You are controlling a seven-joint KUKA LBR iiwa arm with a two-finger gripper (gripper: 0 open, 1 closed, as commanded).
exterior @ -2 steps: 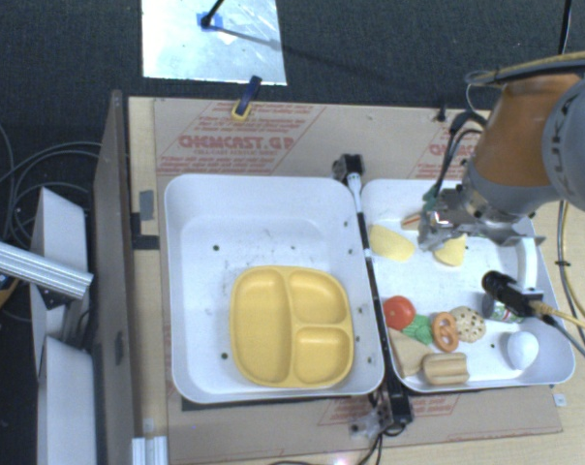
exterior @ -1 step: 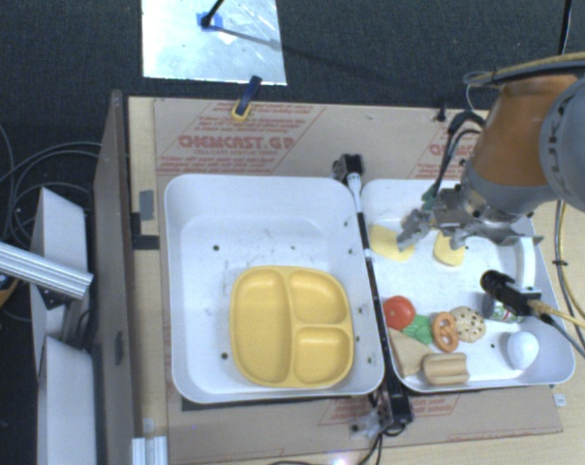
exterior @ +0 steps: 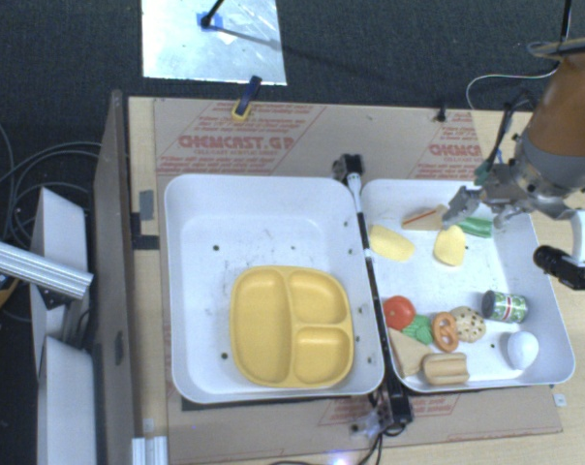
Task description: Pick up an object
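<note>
The right bin (exterior: 554,332) holds a scatter of toy food: a yellow lemon (exterior: 450,247) just under the gripper (exterior: 478,205), a pale yellow piece (exterior: 391,244) to its left, an orange-and-cream stick (exterior: 423,218) near the far wall, a green piece (exterior: 477,228) beside the gripper; further forward lie a red tomato (exterior: 399,311), a green leaf (exterior: 419,329), a pretzel (exterior: 444,330), a cookie (exterior: 469,325), a small can (exterior: 506,307) on its side, a white egg (exterior: 520,348) and a bread roll (exterior: 445,368). The gripper hangs over the far part of this bin, close above the lemon; whether the jaws are wide or narrow I cannot tell, and nothing shows between them. The left bin (exterior: 200,221) carries a yellow divided plate (exterior: 292,325); both bins sit on the worktop (exterior: 302,134).
</note>
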